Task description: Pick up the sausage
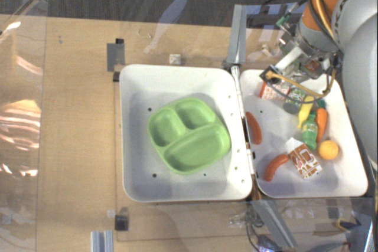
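Two sausages (253, 127) lie unobstructed left of carrot (321, 124), orange (328, 150) and carton (304, 161); claw (293, 98) state unclear.

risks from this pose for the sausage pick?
1. Two sausages sit in the right bin: one close against the left wall, one touching the snack packet. The target is ambiguous.
2. The wall-side sausage leaves little finger room; a descent may hit the bin wall.
3. The gripper hovers over the carton at the far end, so it may snag clutter such as the carrot on its way.
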`<action>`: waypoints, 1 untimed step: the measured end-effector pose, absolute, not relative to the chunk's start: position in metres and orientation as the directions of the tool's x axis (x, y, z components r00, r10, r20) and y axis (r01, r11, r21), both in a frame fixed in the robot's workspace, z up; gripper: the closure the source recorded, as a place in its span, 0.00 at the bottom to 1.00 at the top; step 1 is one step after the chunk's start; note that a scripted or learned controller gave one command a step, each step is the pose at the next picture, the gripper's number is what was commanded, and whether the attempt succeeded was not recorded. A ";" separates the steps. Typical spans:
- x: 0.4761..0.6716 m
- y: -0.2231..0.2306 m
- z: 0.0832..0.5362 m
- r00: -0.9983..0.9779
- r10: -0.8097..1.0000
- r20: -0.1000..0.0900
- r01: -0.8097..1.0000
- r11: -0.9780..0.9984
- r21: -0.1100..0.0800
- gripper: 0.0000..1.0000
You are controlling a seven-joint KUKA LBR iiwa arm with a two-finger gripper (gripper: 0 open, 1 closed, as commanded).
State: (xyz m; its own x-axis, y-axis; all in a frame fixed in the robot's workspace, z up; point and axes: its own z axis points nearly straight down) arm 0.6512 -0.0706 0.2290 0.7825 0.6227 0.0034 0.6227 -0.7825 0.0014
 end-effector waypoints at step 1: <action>0.653 -0.032 0.258 0.948 0.320 0.004 0.320 -0.948 0.000 1.00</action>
